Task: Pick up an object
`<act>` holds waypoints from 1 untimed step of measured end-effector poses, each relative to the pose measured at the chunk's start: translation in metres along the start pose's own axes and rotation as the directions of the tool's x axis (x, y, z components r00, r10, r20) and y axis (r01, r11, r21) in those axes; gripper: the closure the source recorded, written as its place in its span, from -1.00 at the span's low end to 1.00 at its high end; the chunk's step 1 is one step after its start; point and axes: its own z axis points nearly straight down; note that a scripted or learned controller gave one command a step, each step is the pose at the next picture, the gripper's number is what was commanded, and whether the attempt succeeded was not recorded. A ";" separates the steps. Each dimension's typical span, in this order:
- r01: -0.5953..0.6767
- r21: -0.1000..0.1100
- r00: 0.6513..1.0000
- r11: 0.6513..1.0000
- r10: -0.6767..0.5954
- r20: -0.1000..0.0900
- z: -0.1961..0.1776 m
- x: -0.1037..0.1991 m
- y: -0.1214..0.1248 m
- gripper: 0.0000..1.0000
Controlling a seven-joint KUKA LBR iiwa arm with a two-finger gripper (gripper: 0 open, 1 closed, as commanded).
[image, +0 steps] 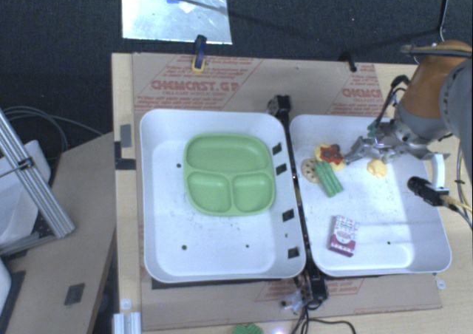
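A small red and white packet lies flat nearest the viewer, at the front of the right-hand white bin. Behind it the gripper hangs low over that bin's back half, reaching in from the right, apparently lined up to take one of the small objects there. Whether its prongs are apart or together cannot be told; they blur into metal glare. Just left of its tip sits a yellow and red toy, with a green ridged stick and a round dotted cracker touching or nearly so. A yellow lump lies just beside the tool. The arm's upper part is cut off at the right. The left bin holds a green divided plate, well apart.
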 end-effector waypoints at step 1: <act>0.002 -0.003 1.000 1.000 -0.002 0.001 -0.001 0.000 0.003 -1.00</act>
